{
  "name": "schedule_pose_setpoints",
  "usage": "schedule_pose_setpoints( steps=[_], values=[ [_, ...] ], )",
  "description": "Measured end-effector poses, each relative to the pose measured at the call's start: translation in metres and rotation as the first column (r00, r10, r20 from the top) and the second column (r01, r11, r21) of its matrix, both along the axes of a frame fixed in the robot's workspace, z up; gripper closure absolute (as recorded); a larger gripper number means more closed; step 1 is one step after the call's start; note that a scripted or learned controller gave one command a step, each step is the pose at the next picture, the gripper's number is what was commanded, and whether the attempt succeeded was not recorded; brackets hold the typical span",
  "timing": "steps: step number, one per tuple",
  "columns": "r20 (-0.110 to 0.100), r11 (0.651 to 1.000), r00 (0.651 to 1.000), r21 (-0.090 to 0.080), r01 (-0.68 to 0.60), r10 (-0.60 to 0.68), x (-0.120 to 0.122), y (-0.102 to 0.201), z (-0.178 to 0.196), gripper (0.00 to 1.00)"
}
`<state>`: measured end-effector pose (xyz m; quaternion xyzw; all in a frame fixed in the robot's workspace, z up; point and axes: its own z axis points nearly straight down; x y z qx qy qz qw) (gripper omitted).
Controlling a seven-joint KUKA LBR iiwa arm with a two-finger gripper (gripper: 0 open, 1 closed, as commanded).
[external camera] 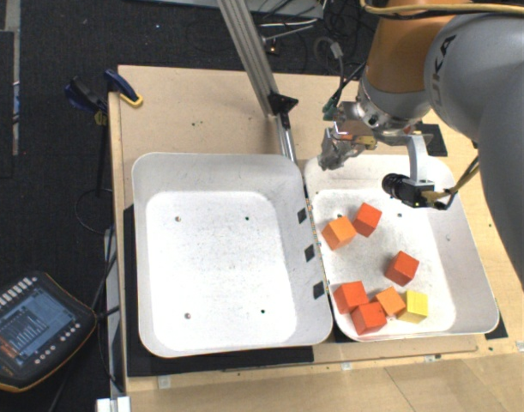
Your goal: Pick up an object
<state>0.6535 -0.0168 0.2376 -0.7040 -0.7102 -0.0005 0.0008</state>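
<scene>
The gripper (337,154) is hanging over the far left corner of the right bin (467,269), above the rim rather than among the blocks; whether it is clenched or released I cannot tell, and nothing is showing in it; judging from that, no pick is under way yet. The candidates are all lying in that bin: an orange block (339,232) and a red block (368,219) are sitting just beside each other toward the far left, the closest things to the gripper and probably the easiest reach; another red block (403,267) is lying alone nearer the right edge; a cluster is crowding the near edge, two red blocks (359,305) touching, an orange one (390,300) and a yellow block (416,305) pressed alongside, which is likely making a clean grasp harder there. The left bin (159,230) is sitting alongside on the pale wooden bench (201,101); a teach pendant (30,324) is resting on the dark floor beyond the bench's near left corner.
</scene>
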Motion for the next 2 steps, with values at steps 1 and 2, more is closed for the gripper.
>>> schedule_pose_setpoints(
  steps=[1,2],
  values=[
    [0.002,1.000,1.000,-0.001,0.001,-0.001,0.001,0.044,0.002,1.00],
    [0.002,1.000,1.000,0.000,-0.001,0.001,0.005,0.106,-0.002,1.00]
  ],
)
